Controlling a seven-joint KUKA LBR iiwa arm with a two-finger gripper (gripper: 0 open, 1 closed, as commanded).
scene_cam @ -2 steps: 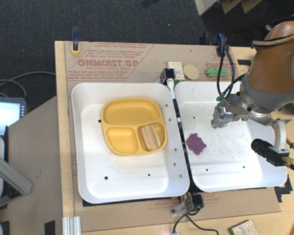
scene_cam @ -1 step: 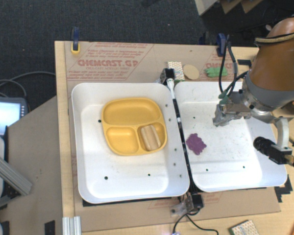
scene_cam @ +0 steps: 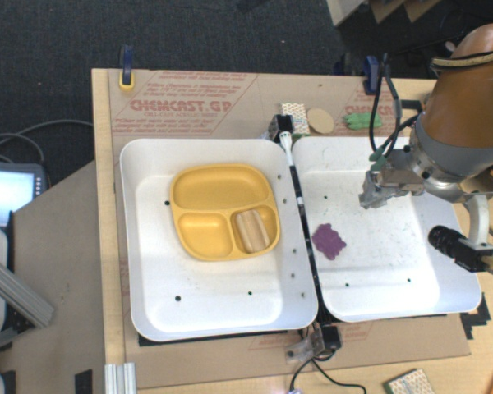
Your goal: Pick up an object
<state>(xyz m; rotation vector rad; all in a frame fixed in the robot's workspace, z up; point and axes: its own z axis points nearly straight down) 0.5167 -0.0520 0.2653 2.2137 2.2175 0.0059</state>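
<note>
The gripper hangs above the right bin, seemingly empty, its opening unclear, probably because the purple object lies near.

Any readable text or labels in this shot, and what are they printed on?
"CHEMCAST GP": red print on the brown protective sheet behind the left bin.
Smaller red lines around it: too blurred to read.
Partial red print behind the right bin: unreadable.

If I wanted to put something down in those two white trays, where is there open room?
Right bin: bare floor in front of the purple object, toward the near rim. Left bin: a bare strip along the near edge, below the yellow divided plate. It is crowded under the end effector.
</note>
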